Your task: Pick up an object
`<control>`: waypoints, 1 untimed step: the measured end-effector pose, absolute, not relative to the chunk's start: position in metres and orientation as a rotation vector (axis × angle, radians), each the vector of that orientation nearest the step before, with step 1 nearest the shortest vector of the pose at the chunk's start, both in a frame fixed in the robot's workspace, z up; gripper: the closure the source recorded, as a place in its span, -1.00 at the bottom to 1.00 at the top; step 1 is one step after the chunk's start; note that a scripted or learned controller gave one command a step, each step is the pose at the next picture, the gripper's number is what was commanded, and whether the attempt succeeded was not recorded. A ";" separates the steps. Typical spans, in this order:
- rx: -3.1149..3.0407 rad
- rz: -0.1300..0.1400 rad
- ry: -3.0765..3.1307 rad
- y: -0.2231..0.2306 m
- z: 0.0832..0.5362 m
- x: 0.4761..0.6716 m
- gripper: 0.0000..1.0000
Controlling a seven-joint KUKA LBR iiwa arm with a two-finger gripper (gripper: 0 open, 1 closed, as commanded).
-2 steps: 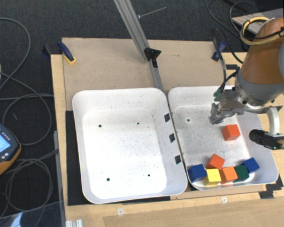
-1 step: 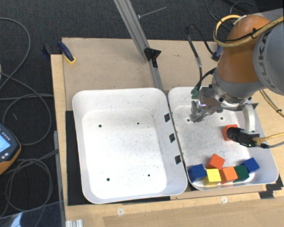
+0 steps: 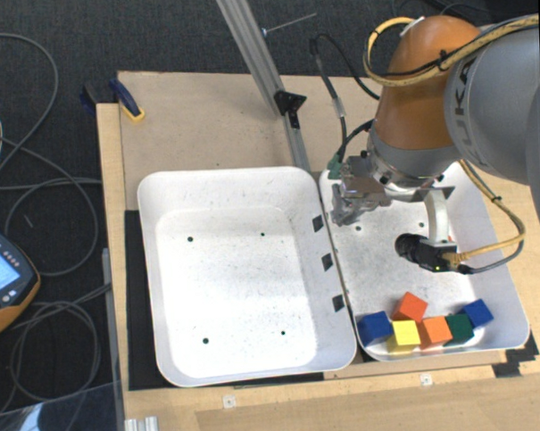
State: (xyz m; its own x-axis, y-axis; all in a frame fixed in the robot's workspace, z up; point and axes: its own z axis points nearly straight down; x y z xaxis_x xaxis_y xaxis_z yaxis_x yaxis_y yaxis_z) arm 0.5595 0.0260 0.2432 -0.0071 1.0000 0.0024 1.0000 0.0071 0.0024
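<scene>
Zero blocks (image 3: 418, 324) picked so far, gripper (image 3: 348, 207) hangs apart from them; can't tell its state.

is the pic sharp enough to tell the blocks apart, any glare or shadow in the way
Camera view: the blocks are sharp enough to separate by colour, blue, yellow, orange, green; light is even, with no strong glare on the left bin; the arm darkens the right bin beneath it.
</scene>
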 end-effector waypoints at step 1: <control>-2.212 -0.005 -2.230 0.084 0.249 0.553 1.00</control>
